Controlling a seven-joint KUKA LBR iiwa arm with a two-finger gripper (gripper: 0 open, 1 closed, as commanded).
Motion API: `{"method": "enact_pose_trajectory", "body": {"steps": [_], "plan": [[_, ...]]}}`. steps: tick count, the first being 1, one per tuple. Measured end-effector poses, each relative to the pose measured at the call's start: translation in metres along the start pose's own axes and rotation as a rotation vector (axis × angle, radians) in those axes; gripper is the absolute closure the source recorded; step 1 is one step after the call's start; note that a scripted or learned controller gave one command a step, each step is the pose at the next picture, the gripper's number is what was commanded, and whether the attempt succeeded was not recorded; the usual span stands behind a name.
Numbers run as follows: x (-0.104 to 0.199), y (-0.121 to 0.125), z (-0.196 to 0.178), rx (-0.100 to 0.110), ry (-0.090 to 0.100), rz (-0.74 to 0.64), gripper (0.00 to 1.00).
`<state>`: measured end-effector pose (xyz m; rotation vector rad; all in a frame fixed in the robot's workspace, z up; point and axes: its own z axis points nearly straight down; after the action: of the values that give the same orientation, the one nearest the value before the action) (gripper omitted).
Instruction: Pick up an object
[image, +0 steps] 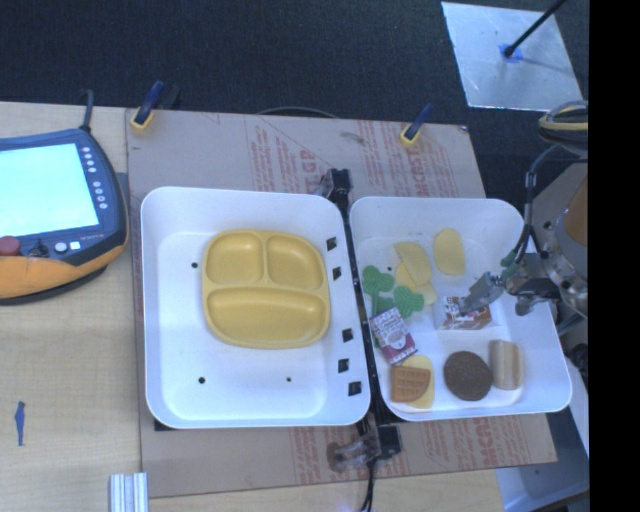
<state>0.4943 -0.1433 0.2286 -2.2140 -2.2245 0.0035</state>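
bench: light wooden top (60, 400) | on it: flat brown cardboard sheet (300, 150) bearing two shallow white plastic bins, left (170, 300), right (540, 385) | grey-and-orange teach pendant (55, 215) at left

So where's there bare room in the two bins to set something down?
The left bin has bare floor around the yellow tray, widest below it. The right bin is crowded with toy food and the gripper; its one bare patch is the upper right corner.
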Motion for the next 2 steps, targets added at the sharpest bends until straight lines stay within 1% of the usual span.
{"method": "enact_pose_trajectory", "body": {"steps": [1,2], "plan": [[0.000,0.059,0.115,-0.008,-0.008,-0.003,0.00],[0.028,0.125,0.137,-0.006,-0.001,-0.005,0.00]]}}
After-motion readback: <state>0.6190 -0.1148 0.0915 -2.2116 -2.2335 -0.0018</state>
